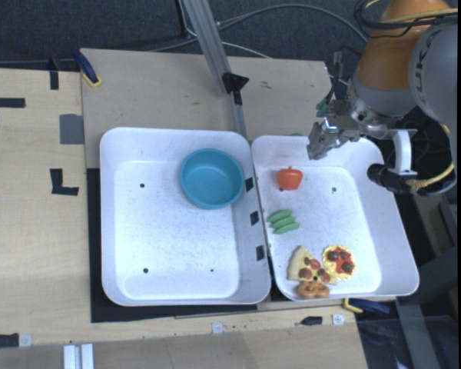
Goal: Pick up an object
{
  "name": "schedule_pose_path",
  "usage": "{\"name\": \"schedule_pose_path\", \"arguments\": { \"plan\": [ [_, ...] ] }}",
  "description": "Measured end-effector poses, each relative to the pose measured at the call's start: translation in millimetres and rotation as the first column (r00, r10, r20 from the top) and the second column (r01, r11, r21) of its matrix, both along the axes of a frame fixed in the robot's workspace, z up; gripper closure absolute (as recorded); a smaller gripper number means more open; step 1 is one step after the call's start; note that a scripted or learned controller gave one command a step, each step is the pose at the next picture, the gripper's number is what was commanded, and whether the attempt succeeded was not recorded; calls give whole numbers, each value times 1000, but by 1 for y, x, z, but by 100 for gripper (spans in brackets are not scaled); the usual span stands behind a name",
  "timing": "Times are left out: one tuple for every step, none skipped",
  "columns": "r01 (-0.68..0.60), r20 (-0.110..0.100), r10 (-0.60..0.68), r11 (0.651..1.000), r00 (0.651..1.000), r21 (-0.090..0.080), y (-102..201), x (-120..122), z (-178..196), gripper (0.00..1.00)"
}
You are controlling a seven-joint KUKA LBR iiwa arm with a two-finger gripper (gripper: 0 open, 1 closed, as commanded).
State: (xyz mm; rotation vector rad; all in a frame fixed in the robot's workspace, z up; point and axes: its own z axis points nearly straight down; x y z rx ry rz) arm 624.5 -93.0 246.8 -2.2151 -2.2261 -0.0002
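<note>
plainly a setup for picking: two shallow white bins side by side, left bin (123, 229) bearing just a blue bowl (211, 177) near its back right corner, right bin (384, 237) bearing the small pieces. nothing yet lifted. gripper (321, 146) hanging over the back left corner of the right bin, above the rim and near the red tomato-like piece (290, 178), apart from it, nothing seen between its tips. too dark and small to tell how the claw stands, spread or pressed together. tomato piece alone in the back part of the bin, bare floor on all sides, so probably the easiest candidate: close to the gripper, with room for a straight descent. green pea-pod piece (283, 221) lying flat just in front of it, close to the left wall, likely a shallow and awkward grasp, with the wall crowding one side. pizza slices (321, 267) bunched at the front, touching or overlapping, hard against the front rim; probably thin and poor for pinching, and a risk of dragging a neighbour along. open floor along the right half of the bin, good room for moving. slanted metal pole (215, 44) ending by the divide between the bins, worth minding on any leftward swing. bowl well apart, across both rims, a longer reach.
</note>
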Motion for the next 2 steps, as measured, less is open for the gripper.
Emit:
{"name": "schedule_pose_path", "arguments": {
  "plan": [
    [1,-1,-1,1000,1000,0,50,1,-14,100],
    [0,1,0,1000,1000,0,100,4,-5,100]
  ]
}}
